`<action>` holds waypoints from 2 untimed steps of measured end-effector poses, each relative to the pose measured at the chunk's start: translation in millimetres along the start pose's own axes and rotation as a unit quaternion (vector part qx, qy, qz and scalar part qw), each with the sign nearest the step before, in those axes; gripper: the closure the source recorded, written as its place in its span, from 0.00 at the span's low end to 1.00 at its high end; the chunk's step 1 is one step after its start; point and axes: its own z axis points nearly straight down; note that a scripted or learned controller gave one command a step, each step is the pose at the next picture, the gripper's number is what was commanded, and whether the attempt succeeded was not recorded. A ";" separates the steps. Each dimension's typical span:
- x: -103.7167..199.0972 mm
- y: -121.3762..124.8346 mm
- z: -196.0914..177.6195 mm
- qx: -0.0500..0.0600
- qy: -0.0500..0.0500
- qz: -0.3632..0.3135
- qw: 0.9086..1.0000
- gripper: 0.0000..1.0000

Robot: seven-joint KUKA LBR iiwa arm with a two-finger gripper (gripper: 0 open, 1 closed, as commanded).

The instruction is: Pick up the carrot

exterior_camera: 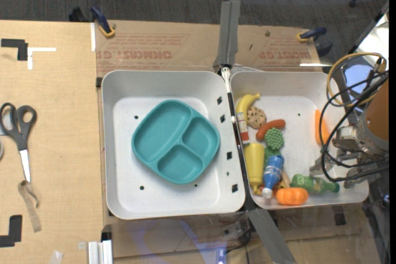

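Note:
The carrot is a slim orange piece lying along the right wall of the right bin. My gripper hangs over that bin's front right corner, just below the carrot and above the cap end of a green bottle. It is open, with nothing between its fingers. The arm and its looped cables cover the bin's right rim.
The right bin also holds a banana, a cookie, a red sausage, a green vegetable, a yellow bottle, a blue bottle and an orange. A teal divided plate lies in the left bin. Scissors lie far left.

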 end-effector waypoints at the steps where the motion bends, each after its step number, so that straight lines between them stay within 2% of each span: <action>1: -21.0 -69.4 28.0 0.000 -0.001 0.128 0.992 0.00; 2: -31.8 -75.9 28.0 0.000 -0.001 0.232 0.973 0.00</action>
